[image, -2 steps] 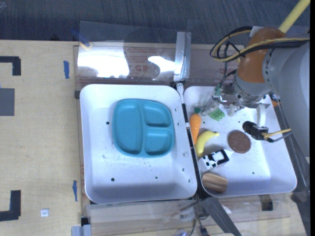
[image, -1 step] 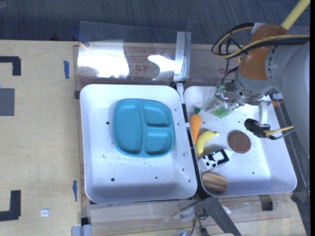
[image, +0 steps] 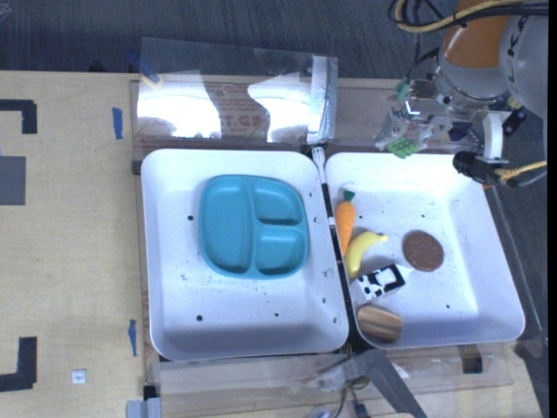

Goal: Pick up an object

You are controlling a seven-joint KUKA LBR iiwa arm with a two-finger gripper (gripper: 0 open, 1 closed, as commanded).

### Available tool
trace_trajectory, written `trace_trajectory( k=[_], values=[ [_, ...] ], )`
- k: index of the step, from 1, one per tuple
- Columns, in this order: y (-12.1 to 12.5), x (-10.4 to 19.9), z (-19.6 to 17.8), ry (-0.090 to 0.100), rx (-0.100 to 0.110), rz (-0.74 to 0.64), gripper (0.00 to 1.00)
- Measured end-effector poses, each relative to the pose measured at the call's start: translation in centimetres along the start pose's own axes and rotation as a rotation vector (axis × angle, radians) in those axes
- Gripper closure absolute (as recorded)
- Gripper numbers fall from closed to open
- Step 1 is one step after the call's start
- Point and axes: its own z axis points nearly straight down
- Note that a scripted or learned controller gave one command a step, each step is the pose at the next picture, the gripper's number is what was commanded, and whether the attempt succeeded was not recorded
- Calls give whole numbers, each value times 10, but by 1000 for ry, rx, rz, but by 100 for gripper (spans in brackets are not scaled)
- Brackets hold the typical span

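Leftmost, bare worktop (image: 70, 233) with black corner marks and blue tape tabs. Left bin (image: 165, 303): a blue divided plate (image: 254, 225) lies flat near its middle, apart from the walls. Behind that bin, a clear plastic sheet (image: 226, 94) stands, catching glare.

Right bin (image: 487, 303), objects crowded along its left wall: a carrot (image: 345, 222) with green top pointing to the far side, just beside the divider; a banana (image: 363, 247) touching the carrot's near end; a black-and-white cow toy (image: 382, 282) just under the banana; a wooden piece (image: 379, 322) in the near-left corner. A brown disc (image: 423, 251) lies apart, toward the bin's middle.

Arm (image: 487, 42) enters from upper right. Pincer (image: 406, 136) hovers over the far rim of the right bin, a small green object (image: 403, 147) at its tips. Whether the tips clamp it or only sit over it, cannot tell.
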Motion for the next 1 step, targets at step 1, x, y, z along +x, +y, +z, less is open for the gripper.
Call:
trace_trajectory(
  k=[1],
  values=[
    [-25,52,59,3,23,-91,100]
  ],
)
